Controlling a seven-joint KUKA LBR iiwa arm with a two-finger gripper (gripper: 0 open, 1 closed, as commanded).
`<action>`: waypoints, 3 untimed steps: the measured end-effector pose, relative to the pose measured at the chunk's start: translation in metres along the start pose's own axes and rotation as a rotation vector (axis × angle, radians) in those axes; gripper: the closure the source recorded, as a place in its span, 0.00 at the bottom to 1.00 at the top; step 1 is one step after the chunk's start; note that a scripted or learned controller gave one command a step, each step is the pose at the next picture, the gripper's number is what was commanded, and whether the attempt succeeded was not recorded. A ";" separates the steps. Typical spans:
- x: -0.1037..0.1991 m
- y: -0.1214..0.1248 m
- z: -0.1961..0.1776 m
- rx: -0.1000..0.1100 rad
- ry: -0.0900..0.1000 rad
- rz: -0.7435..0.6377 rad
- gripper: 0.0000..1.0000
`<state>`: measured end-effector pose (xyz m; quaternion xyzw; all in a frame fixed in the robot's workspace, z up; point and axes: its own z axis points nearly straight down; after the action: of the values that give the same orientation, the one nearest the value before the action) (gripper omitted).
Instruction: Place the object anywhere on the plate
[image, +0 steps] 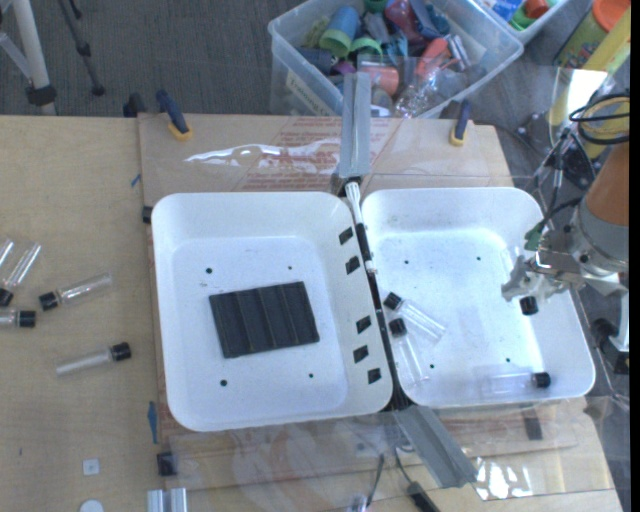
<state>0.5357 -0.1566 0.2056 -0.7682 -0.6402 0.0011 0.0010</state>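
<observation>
In the right bin (470, 215), a clear black-capped vial (512, 381) lies near the front wall, two more vials (412, 322) by the divider. The gripper (530, 290) hovers above the right side; its finger state I cannot tell. The dark ribbed plate (264, 318) sits in the left bin (200, 215). A slick, round vial could roll or slip free before crossing the divider.

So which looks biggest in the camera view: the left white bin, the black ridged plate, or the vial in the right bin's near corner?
Largest to smallest:
1. left white bin
2. black ridged plate
3. clear vial with a black cap
</observation>
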 end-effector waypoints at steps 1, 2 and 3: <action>0.068 -0.061 -0.080 -0.001 0.000 -0.075 1.00; 0.130 -0.077 -0.077 0.004 0.000 -0.073 1.00; 0.178 -0.091 -0.048 0.004 -0.001 -0.138 1.00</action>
<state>0.4790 0.0350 0.2535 -0.7223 -0.6916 0.0025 0.0024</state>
